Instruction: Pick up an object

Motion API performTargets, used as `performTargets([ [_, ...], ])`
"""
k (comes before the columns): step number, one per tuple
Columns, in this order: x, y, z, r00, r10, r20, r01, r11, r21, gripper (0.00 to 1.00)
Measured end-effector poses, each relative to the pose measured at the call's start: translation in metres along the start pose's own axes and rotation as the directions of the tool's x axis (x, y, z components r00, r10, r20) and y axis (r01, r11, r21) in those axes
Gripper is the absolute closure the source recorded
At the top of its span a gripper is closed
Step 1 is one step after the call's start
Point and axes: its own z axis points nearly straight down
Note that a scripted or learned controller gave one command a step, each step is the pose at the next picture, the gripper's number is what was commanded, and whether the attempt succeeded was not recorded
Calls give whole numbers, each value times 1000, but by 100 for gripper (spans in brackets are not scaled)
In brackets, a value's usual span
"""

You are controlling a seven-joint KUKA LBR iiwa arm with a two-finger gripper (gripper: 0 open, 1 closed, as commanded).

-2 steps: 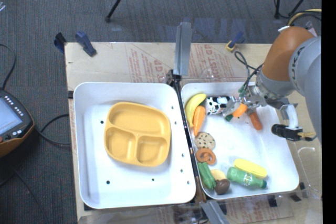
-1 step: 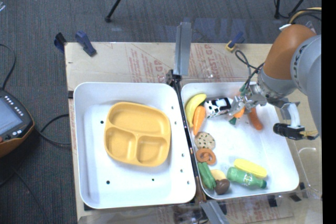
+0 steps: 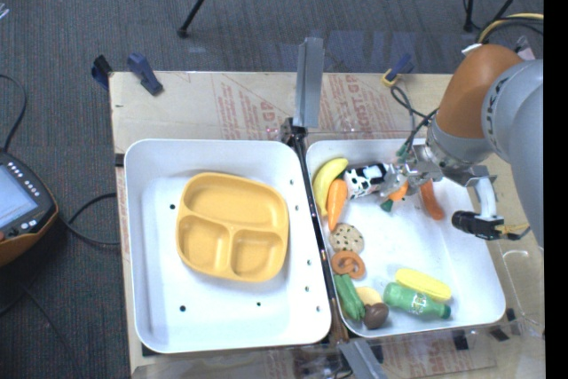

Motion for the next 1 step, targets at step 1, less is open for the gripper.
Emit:
performTargets([
  [1, 51, -15, -125, 996, -93, 0, 93, 996, -18, 100],
])
